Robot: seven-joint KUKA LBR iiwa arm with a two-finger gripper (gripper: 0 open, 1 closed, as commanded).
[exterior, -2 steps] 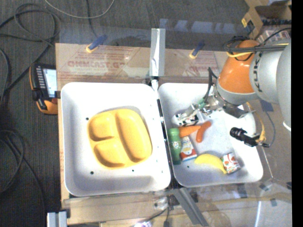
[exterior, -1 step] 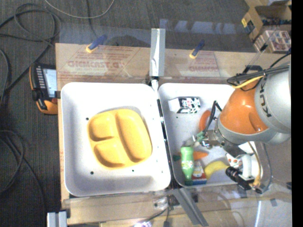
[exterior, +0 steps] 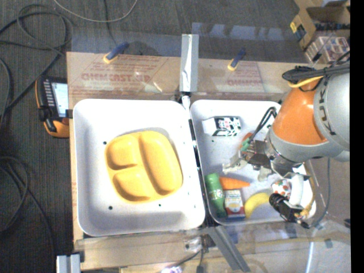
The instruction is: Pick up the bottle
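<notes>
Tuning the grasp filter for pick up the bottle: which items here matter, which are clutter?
Matters:
green bottle, near edge of right bin
gripper, above that bin's middle

Clutter:
carrot
banana
small red carton
black-and-white carton
yellow divided plate, left bin

L bin (exterior: 85,152) holds a yellow tray (exterior: 145,166) w/ three compartments. R bin (exterior: 205,115) holds a green bottle (exterior: 215,187) lying by its L wall, red carton (exterior: 234,203) just beside it, carrot (exterior: 234,182) above that, banana (exterior: 256,203) to the R. Gripper (exterior: 245,158) hovers near the carrot; arm (exterior: 310,124) enters from R.
</notes>
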